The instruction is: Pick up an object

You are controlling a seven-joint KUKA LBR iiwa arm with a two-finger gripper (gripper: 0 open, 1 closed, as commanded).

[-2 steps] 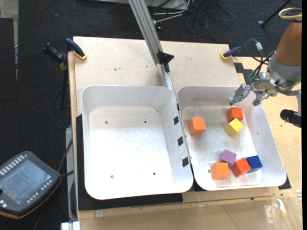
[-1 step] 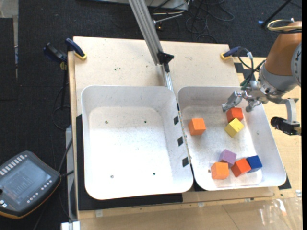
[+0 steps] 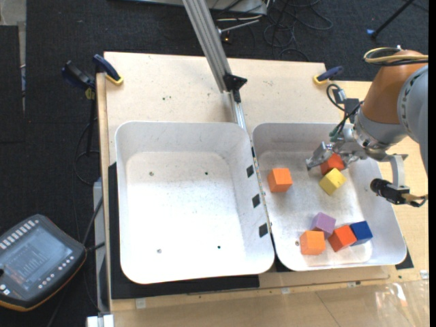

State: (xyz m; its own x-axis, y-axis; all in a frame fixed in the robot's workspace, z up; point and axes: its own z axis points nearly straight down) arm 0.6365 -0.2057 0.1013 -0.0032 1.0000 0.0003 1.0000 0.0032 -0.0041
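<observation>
Pale counter, speckled top, on black floor mat. Blue-and-yellow clamps at the back corners: one left, one right. Aluminium rail runs diagonally from top centre down to the counter's middle. Teach pendant sits off the counter, bottom left. Loose cables on the floor, top right.

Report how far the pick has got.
Done: the end effector has reached into the right bin, low over a red-orange block beside the yellow block. In hand: nothing visibly gripped. Left: grasp and lift a block; the others lie loose.
</observation>
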